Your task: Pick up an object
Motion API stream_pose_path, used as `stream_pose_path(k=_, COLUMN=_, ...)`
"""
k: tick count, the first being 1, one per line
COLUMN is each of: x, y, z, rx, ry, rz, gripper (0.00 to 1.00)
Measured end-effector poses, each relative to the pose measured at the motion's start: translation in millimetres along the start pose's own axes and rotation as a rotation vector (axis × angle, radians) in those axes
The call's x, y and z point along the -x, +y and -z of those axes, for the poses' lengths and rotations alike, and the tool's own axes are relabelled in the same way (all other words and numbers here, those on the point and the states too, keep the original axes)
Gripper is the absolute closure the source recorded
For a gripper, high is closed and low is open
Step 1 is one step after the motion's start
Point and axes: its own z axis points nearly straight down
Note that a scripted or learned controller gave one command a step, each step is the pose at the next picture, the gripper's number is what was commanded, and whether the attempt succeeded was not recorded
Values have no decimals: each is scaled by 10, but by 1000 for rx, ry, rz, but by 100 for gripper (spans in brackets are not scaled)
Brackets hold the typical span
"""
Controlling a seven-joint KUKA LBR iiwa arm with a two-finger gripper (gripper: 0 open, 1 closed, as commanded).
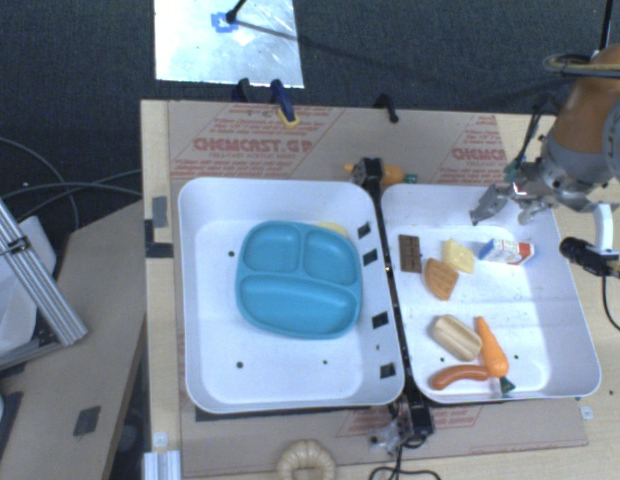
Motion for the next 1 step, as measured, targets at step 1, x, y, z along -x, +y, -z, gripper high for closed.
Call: stream_pose_path(k=1, x=-11, y=-1, z=-521, rx=-1, ry=0, rz=0, gripper=0)
